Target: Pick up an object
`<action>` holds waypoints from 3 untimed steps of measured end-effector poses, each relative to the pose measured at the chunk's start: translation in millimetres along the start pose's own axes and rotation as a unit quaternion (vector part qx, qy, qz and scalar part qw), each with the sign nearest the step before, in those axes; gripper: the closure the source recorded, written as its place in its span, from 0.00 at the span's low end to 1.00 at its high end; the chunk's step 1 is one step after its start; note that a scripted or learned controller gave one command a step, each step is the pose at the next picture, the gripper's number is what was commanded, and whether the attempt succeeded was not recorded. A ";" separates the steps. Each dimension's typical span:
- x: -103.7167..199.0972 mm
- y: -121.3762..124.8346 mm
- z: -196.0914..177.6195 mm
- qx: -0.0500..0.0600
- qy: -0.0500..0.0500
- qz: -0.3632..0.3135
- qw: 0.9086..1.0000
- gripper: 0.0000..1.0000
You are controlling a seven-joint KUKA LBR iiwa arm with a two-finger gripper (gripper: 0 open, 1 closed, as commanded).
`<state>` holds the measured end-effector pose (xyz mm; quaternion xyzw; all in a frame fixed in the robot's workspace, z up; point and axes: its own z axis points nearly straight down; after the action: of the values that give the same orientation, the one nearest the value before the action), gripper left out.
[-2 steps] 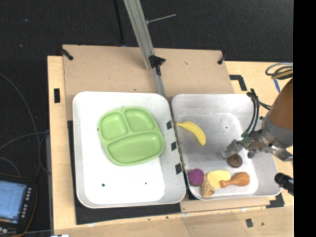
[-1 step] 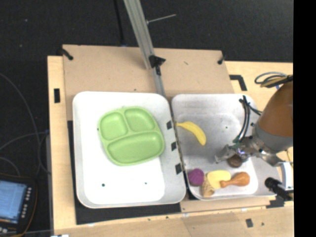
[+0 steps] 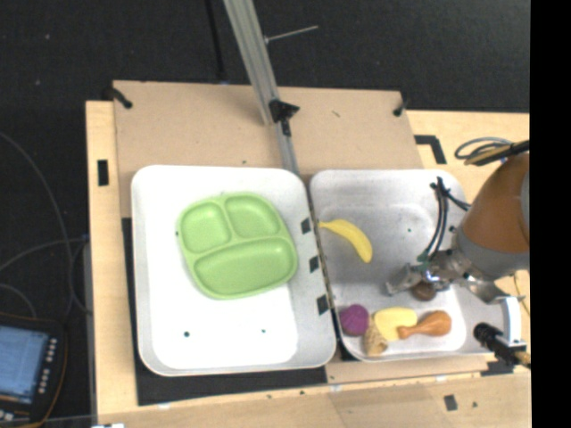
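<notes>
The right bin point(image 3: 393, 194) holds a yellow banana point(image 3: 349, 237) near its left side. Along its front edge lie a purple round fruit point(image 3: 354, 318), a pale yellow block point(image 3: 393, 319) with a small tan piece beside it, and a brown drumstick-shaped toy point(image 3: 426, 325). My gripper point(image 3: 412, 283) hangs low over the bin's right part, just above the drumstick and the yellow block, with the arm coming in from the right. Nothing is visibly held in it.
The left bin point(image 3: 161, 328) carries a green divided plate point(image 3: 237, 244) in its upper half. A slanted metal pole point(image 3: 254, 47) rises behind the bins. Black clips sit along the seam between the bins. A small screen point(image 3: 27, 364) lies at the lower left.
</notes>
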<state>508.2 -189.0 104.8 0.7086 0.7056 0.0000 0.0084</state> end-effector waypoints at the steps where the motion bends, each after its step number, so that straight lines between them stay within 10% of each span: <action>1: -3.0 4.4 -16.6 -0.007 -0.002 0.002 1.000 1.00; 3: -3.7 8.0 -111.9 0.003 0.005 -0.004 1.000 1.00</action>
<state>514.8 -191.4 216.9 0.7059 0.7083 0.0013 0.0032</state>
